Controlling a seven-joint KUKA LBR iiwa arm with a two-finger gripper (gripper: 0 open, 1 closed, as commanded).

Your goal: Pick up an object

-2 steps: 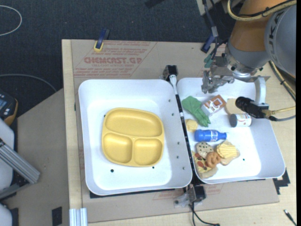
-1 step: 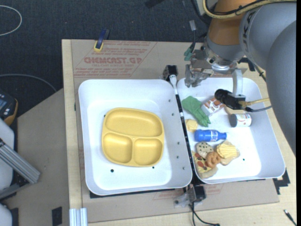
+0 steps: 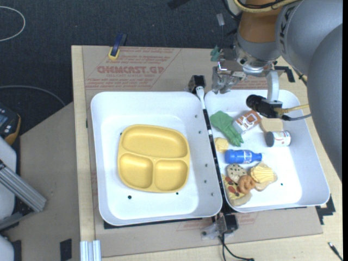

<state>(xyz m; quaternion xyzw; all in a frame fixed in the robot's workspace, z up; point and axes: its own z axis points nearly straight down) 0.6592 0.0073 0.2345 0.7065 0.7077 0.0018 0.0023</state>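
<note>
Overhead, the arm [image 3: 293, 20] reaches down — gripper [image 3: 224, 84] at the right bin [image 3: 304, 162]'s far-left corner, grip state unclear.

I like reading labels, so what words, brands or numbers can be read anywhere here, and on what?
"CHEMCAST GP", in red on the brown board under the bins; the smaller red lines beneath are too blurred to read.
Small carton: print too small to read.
Blue bottle: label unreadable.
</note>
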